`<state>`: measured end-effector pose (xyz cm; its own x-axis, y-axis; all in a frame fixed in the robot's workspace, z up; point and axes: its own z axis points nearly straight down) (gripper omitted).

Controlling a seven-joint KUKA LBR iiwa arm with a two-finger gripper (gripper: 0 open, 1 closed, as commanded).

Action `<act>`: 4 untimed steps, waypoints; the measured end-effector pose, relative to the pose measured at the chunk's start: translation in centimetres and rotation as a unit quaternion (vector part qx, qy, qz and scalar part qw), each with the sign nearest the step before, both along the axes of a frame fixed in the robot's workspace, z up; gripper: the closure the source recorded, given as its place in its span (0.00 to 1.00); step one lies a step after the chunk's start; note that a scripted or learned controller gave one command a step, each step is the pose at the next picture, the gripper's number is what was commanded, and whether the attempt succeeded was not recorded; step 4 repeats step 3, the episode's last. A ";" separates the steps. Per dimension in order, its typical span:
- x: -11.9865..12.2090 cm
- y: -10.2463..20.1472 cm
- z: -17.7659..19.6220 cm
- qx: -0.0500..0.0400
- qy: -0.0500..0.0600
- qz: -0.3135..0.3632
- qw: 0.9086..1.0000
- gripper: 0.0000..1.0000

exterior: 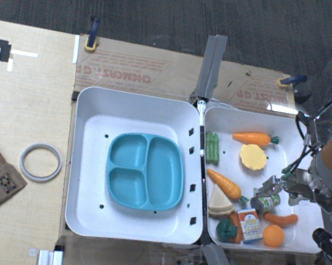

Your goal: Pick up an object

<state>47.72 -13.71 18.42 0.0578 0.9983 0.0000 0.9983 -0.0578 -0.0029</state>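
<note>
Two shallow white bins sit side by side on the bench, the left bin holding one teal divided plate with three compartments. To the right of that plate, the right bin carries two carrots, one at the far side and one nearer the plate, plus one green vegetable, one round yellow piece, one sandwich wedge, one small carton, one orange ball, one sausage and one dark green item. Left of the plate lies one tape ring. Beyond the plate, two clamps grip the cardboard sheet.
</note>
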 end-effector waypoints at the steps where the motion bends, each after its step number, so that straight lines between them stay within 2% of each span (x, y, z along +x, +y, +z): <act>1: 2.9 -2.7 -9.3 0.000 -0.001 -0.002 1.000 0.00; 2: 2.8 -2.8 -8.4 0.000 0.000 -0.004 1.000 1.00; 3: 6.0 5.7 2.6 -0.001 0.000 -0.049 0.999 1.00; 4: 6.0 5.7 2.6 -0.001 0.000 -0.049 0.999 1.00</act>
